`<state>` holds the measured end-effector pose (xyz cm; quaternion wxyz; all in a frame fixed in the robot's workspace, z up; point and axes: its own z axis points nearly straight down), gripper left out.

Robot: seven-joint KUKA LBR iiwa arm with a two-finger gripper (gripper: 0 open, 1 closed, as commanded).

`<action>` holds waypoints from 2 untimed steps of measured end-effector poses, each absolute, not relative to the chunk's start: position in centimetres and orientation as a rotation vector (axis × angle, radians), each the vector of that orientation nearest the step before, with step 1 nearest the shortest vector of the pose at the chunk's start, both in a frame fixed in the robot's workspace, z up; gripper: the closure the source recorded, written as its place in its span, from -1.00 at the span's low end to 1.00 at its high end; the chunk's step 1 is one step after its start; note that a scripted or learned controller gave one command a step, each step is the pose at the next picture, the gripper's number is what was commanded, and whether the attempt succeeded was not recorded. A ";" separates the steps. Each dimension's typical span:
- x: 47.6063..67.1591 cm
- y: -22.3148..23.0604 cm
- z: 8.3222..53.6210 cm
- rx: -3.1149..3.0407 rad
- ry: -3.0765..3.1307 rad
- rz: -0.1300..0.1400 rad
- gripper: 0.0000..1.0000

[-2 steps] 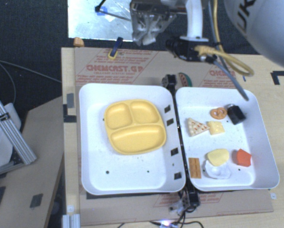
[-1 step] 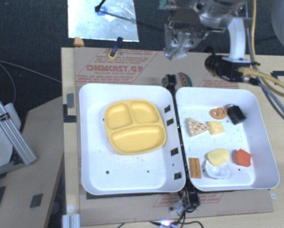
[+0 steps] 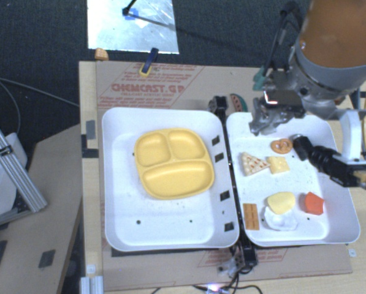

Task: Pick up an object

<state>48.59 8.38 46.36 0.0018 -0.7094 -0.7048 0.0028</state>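
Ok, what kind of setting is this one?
Most likely a robotics lab bench set up for pick trials: two white bins on a cardboard sheet, toy food such as a pretzel and a yellow divided plate, loose cables on the carpeted floor.

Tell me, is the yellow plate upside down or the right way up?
Right way up. The yellow plate lies flat in the left bin, its three hollow sections facing up.

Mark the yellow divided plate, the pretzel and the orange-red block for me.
yellow divided plate (image 3: 172,163), camera view, on the ridge between its compartments.
pretzel (image 3: 281,146), camera view, on its middle, in the right bin.
orange-red block (image 3: 313,203), camera view, on its top face, near the right bin's right wall.
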 end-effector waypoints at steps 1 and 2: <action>49.5 12.4 31.2 -2.212 -2.220 0.018 1.00; 56.6 7.3 31.5 -2.229 -2.221 -0.005 1.00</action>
